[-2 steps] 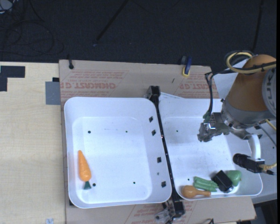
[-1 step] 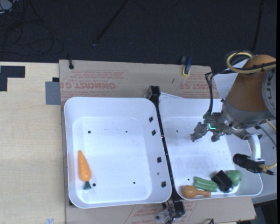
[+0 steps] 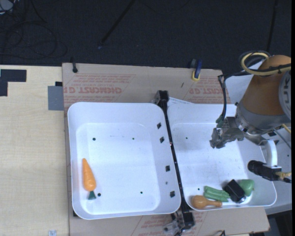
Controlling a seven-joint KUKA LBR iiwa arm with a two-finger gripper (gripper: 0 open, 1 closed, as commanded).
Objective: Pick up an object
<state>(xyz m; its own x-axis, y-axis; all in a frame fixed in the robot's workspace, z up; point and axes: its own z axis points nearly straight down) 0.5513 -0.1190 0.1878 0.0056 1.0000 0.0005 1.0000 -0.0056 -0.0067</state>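
Note:
My gripper [image 3: 218, 140] hangs over the upper middle of the right bin [image 3: 196, 181], below the arm's orange band; nothing shows between its fingers. An orange carrot [image 3: 88, 176] with a green stem end lies near the left wall of the left bin [image 3: 118, 117]. Along the front edge of the right bin lie an orange-yellow pear-shaped toy [image 3: 203, 202], a green pod [image 3: 216, 194], a black block [image 3: 234, 190] and a light green piece [image 3: 247, 185], well below and to the right of the gripper.
A black divider [image 3: 169, 151] runs between the two bins. Both bins rest on a cardboard sheet [image 3: 118, 82] on the wooden bench. A yellow and blue clamp [image 3: 195, 71] grips the cardboard's back edge. Cables hang by the arm at the right.

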